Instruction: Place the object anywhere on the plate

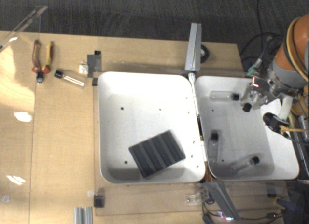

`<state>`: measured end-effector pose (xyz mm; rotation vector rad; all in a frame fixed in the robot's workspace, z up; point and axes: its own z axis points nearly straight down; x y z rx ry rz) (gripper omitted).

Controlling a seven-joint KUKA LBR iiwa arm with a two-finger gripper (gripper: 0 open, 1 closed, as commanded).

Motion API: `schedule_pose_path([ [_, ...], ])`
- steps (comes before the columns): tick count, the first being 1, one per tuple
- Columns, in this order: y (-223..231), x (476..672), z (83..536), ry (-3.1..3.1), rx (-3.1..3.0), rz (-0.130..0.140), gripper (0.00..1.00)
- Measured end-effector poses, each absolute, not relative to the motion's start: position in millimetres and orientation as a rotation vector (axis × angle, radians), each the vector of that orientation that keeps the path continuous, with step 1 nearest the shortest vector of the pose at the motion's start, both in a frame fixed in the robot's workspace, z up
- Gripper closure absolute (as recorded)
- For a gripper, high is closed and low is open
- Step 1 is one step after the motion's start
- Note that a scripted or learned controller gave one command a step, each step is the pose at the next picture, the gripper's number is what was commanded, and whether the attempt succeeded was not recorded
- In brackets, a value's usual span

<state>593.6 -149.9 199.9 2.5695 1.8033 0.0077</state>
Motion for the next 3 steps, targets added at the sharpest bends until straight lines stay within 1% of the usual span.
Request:
schedule_pose_path([
  [1,-84,645.8,239,1.681,2.651,0.005,1.0],
  [2,-4,669.2,253,1.75,2.607,0.005,1.0],
  [3,57,667.7,183,1.088,2.948,-0.004,1.0],
])
